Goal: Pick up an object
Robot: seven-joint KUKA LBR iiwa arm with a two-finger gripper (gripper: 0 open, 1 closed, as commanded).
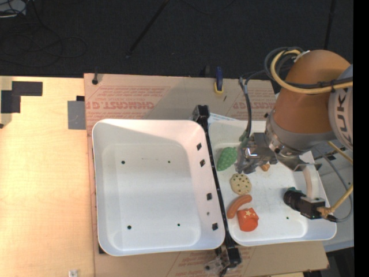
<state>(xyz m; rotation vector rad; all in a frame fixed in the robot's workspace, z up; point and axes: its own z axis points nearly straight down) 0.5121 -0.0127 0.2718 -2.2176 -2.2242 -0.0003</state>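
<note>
Bins are sitting side by side on a sheet of brown cardboard [144, 100], which is lying on a pale wooden bench [40, 183], and we are looking down on them at a slant. The left bin [150, 183] is showing us a white floor marked with a few small dark dots. The right bin [277, 221] is carrying four loose things, all gathered in its left half, near the wall where the two bins are meeting.

A lumpy green object [226, 158] is lying farthest back, just beside that wall. In front of it, a round tan biscuit [240, 183] with dark specks is lying flat. Nearer to us, an orange-red sausage [239, 205] is lying at a slant. A red block [248, 220] with a yellow mark is sitting just beside the sausage's lower end, and we cannot tell whether the two are touching.

The arm [308, 97], with its broad orange band facing us, is reaching in from the right above the back of the right bin. The gripper [252, 159] is hanging low, just right of the green object and just behind the biscuit. Its metal parts are blurring together, so we cannot tell whether the claw is apart or together, nor whether it is touching either thing.
</note>
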